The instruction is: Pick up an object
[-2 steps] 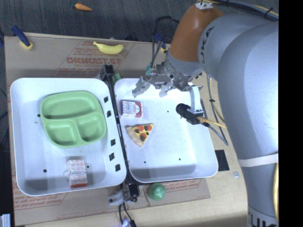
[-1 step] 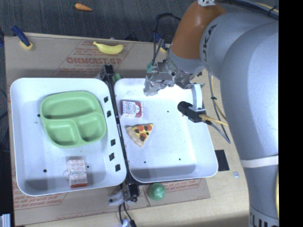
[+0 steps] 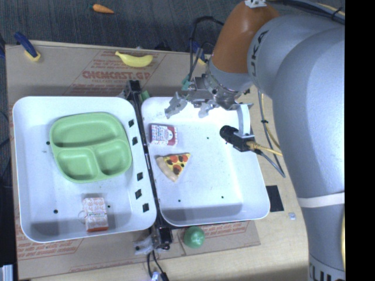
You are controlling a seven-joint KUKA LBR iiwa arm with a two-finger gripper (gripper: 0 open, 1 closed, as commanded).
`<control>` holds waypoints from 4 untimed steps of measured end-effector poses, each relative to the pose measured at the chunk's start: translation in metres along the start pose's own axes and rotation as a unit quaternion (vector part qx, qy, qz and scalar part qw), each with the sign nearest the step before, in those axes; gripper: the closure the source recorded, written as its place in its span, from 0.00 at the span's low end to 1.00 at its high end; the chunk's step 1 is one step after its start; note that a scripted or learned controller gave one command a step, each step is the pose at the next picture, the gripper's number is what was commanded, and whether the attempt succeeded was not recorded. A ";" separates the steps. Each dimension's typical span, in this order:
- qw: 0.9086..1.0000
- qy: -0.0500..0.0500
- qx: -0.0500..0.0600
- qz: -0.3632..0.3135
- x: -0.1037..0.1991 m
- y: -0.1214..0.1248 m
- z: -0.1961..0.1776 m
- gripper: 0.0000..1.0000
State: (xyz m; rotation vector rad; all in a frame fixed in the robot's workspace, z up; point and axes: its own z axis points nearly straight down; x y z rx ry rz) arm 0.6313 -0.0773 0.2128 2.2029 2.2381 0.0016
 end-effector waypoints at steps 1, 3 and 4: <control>1.000 0.001 0.003 0.004 0.091 0.000 0.021 0.00; 1.000 0.000 0.004 0.005 0.130 -0.028 -0.001 0.00; 1.000 -0.001 0.003 0.005 0.099 -0.099 0.022 0.00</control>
